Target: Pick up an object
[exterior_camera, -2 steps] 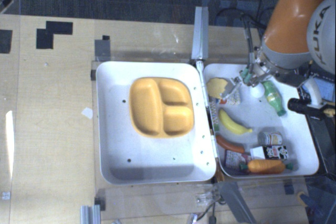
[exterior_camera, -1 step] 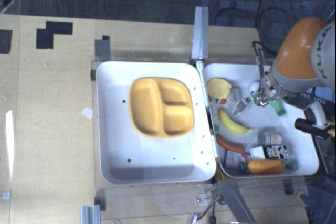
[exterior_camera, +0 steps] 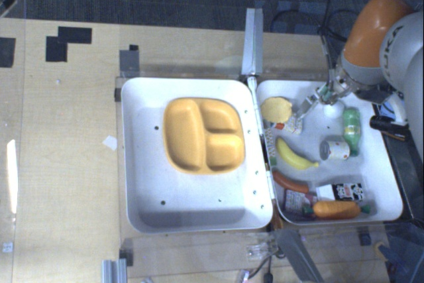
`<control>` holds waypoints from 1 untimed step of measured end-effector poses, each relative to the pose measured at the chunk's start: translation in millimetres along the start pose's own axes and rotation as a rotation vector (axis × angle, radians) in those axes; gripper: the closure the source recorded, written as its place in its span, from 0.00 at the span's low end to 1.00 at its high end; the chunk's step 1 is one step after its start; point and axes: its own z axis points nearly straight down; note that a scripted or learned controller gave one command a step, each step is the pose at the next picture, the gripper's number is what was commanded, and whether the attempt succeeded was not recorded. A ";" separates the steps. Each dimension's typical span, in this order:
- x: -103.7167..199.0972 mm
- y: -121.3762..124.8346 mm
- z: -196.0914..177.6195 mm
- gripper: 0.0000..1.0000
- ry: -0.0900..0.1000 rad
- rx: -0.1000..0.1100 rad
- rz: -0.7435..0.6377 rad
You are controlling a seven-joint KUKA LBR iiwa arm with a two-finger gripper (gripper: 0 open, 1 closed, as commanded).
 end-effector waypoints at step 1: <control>45.2 -20.4 4.6 0.00 -0.027 -0.023 -0.257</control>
